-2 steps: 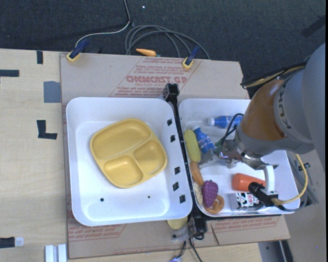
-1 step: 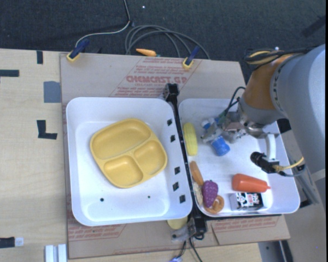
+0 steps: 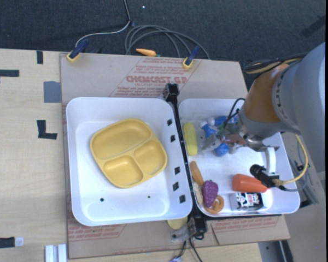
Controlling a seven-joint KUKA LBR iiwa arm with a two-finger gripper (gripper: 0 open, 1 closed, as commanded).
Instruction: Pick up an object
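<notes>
Right bin (image 3: 291, 200) — several small toy items strewn across its floor; yellow corn cob (image 3: 191, 138) lying lengthwise just beside the left wall; blue-and-white clutter (image 3: 216, 137) near the middle, too jumbled to make out; orange carrot (image 3: 249, 183) lying flat toward the near right, pointing left; black-and-white carton (image 3: 247, 200) just below it, at the near wall; purple grape bunch (image 3: 210, 191) resting against an orange hot dog (image 3: 197, 174) at the near left corner.

Left bin (image 3: 76, 162) — yellow three-compartment plate (image 3: 128, 152) lying flat, turned at a slant, near the middle.

"CHEMCAST GP" in red on the brown board (image 3: 153, 81) under the bins.
</notes>
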